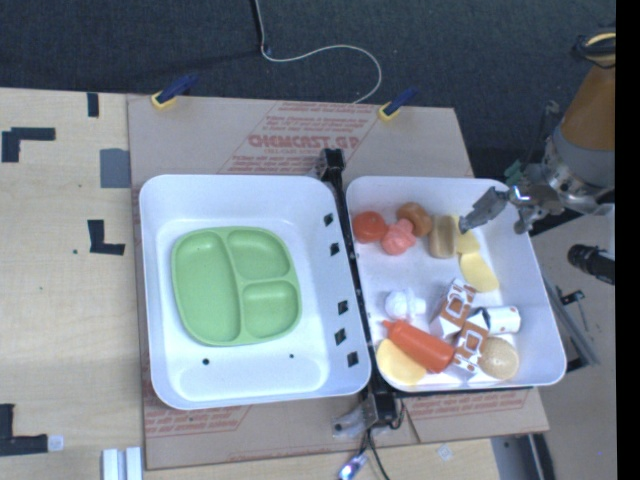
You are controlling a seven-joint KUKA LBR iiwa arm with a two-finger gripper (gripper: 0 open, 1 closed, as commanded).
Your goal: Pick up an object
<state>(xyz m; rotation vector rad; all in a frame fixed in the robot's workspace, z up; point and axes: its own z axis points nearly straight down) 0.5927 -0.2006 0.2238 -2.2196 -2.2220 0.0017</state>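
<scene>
The right bin (530, 258) holds a heap of toy food. At its far side lie a red tomato (368, 226), a pink piece (400, 237), a brown piece (413, 215) and a tan potato (443, 239). A yellow piece (478, 269) lies further right. Near the front are a red-orange carrot (421, 344), a yellow lemon (399, 367), a red-and-white carton (459, 317) and a tan ball (498, 358). My gripper (502, 213) hovers over the bin's far right corner, open, with nothing between its fingers, just right of the potato.
The left bin (160, 218) holds a green divided plate (237, 283). A black divider with clips (342, 268) runs between the bins. A white cable (320, 58) lies behind them on the dark floor. The arm's orange band (595, 108) is at the right edge.
</scene>
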